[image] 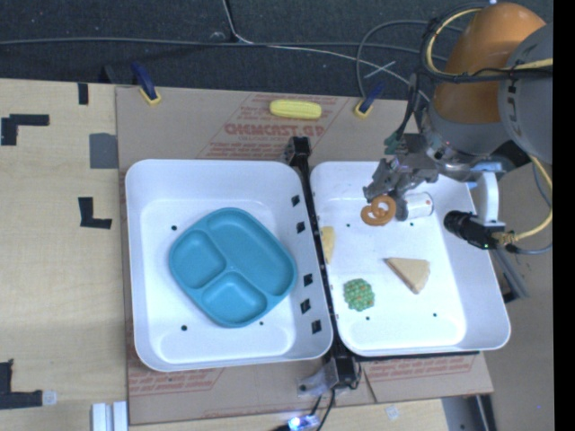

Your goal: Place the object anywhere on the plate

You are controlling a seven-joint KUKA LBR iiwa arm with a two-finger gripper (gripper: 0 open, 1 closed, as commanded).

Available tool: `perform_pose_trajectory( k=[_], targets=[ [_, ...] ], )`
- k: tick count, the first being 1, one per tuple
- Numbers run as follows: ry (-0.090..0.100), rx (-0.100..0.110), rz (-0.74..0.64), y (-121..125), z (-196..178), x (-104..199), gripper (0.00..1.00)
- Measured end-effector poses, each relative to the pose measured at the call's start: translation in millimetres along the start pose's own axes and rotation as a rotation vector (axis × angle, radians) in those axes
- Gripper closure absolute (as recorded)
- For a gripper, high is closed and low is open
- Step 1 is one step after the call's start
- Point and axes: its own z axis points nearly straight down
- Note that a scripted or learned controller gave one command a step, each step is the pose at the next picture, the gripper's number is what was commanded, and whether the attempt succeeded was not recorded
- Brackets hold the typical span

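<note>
There are two white bins side by side: the left bin (144, 241) holds one blue plate (232, 265) with three compartments, and the right bin (467, 321) holds four food items. They are one brown pretzel (379, 212), one wedge of bread (409, 273), one green broccoli piece (358, 294), and one pale yellow slice (328, 243) against the bin's left wall. One yellow corn cob (295, 109) lies outside the bins on the cardboard, far up and to the left of my gripper (386, 196).

My gripper hangs over the upper part of the right bin. The pretzel sits just at my fingertips, on their near side, touching or almost touching them. I cannot tell whether my fingers are spread or pinched on it, nor whether the pretzel rests on the bin floor.

The plate is well off to the left of my gripper, across the divider between the bins.
</note>
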Motion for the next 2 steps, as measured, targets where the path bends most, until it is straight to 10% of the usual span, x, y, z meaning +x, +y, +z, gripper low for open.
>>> perform_pose_trajectory(
  k=[2],
  targets=[
    [-0.001,0.002,0.001,5,16,102,1.00]
  ],
)
